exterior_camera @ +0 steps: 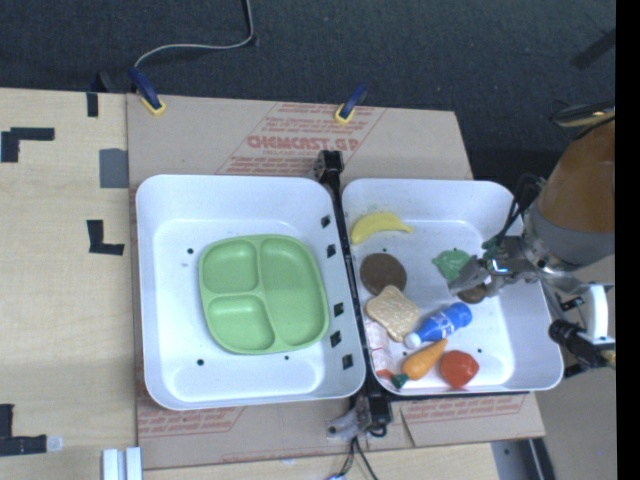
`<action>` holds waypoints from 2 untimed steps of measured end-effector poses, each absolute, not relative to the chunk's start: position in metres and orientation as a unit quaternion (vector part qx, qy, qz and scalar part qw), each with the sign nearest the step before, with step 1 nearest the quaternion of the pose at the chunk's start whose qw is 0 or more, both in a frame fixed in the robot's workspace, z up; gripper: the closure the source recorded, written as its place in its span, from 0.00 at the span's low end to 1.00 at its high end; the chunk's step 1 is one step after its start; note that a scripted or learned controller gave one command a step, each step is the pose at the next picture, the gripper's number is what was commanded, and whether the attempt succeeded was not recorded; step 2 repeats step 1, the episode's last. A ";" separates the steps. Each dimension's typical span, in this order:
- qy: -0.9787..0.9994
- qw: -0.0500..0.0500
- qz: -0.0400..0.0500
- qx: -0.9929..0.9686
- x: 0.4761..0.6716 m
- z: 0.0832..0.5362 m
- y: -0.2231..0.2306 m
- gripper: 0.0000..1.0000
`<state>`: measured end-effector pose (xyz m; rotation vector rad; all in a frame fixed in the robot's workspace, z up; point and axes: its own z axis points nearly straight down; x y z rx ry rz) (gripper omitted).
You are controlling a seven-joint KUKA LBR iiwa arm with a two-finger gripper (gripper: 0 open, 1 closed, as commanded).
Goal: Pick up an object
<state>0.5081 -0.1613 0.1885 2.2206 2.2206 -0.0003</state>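
Claw (pixel 478 280) low in right bin (pixel 520 368), beside green toy (pixel 452 263).
Claw state: can't tell; probably lining up a grasp.

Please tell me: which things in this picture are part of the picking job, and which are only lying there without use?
Part of the job:
gripper
right bin, with banana, brown disc, cracker, blue bottle, carrot, tomato, green leafy toy

Lying about:
left bin
green divided plate
clamps
cable
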 end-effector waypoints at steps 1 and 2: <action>0.708 0.000 0.000 0.706 0.524 0.237 -0.098 1.00; 0.708 0.000 0.000 0.706 0.524 0.237 -0.098 1.00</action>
